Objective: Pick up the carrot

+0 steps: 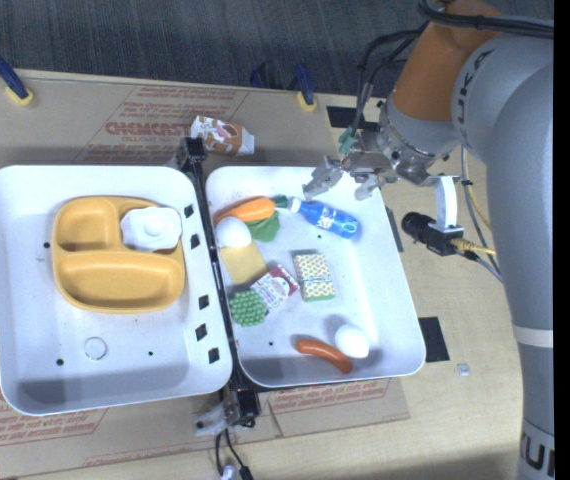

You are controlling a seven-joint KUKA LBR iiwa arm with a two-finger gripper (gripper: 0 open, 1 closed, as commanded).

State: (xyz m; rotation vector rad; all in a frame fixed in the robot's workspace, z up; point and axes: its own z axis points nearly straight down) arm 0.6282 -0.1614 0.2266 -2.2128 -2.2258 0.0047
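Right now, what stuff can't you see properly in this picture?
- Carrot: its green end blends with the leafy thing beside it in the camera view.
- Gripper: too small and blurred to tell how its fingers stand.
- Small packet above the right bin: label too blurry to read.
- Arm: cut off by the picture's bottom edge.

Both shallow bins looked like smooth white plastic with a faint sheen, and the yellow divided tray in the left one had the same moulded, slightly glossy look. The carrot appeared as smooth orange plastic, the blue bottle glossy, and the small packet had a printed, papery face. Under them the surface was matt brown cardboard with red print, while the gripper showed bare grey metal below the arm's smooth grey and orange casing.
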